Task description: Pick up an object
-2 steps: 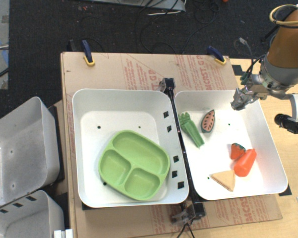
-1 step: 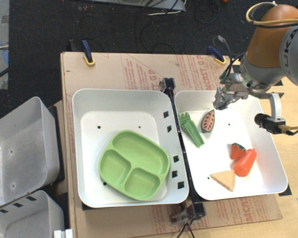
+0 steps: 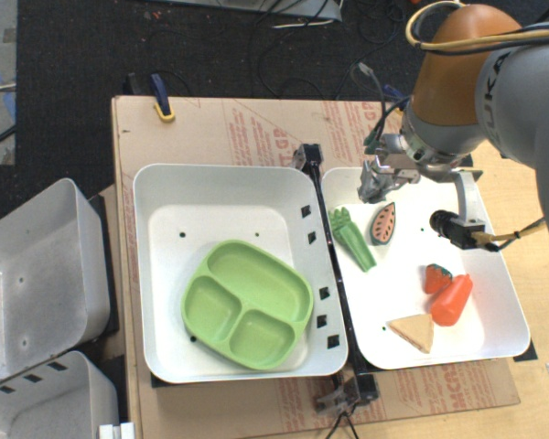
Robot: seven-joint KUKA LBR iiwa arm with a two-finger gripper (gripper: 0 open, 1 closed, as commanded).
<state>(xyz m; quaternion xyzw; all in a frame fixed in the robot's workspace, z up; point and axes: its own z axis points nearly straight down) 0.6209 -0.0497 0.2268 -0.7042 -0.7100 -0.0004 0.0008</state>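
Nearest the camera lay the green divided plate point(image 3: 247, 305) in the left bin point(image 3: 151, 273), with the right bin point(image 3: 503, 337) beside it on the tabletop point(image 3: 229, 122). That right bin carried 5 toys: a tan wedge point(image 3: 414, 332) at its near edge, an orange carrot-like piece point(image 3: 449, 300) touching a smaller red piece point(image 3: 436, 277), a green stalk point(image 3: 352, 239), and a watermelon slice point(image 3: 382, 223) just beside the stalk.

At the far edge of the right bin hung the end effector point(image 3: 382, 177), above the bin floor and gripping nothing that could be seen. Its fingers seemed to stand narrowly apart, though glare and the slant of the view left that uncertain.

Closest to it was the watermelon slice, a little nearer the camera than the fingertips and almost directly under them. Its long axis ran roughly from far to near, tilted slightly. A short drop would likely reach it, with the stalk close enough to crowd 1 finger.
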